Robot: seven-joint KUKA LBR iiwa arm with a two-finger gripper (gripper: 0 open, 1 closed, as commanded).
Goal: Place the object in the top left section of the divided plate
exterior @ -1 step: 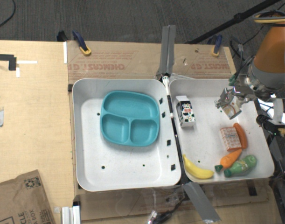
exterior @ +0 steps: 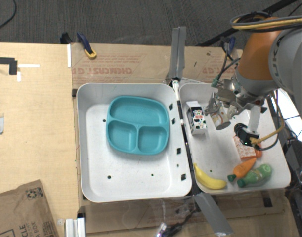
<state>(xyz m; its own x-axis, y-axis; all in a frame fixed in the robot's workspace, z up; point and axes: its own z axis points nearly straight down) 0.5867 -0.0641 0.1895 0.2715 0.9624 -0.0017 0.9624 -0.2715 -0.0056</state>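
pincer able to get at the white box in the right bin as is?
Probably yes. The pincer hangs just right of the white box, which lies apart from the banana and carrot, with nothing over it.

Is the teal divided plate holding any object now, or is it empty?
Empty. The teal divided plate in the left bin shows bare teal in all three sections; the banana lies in the right bin.
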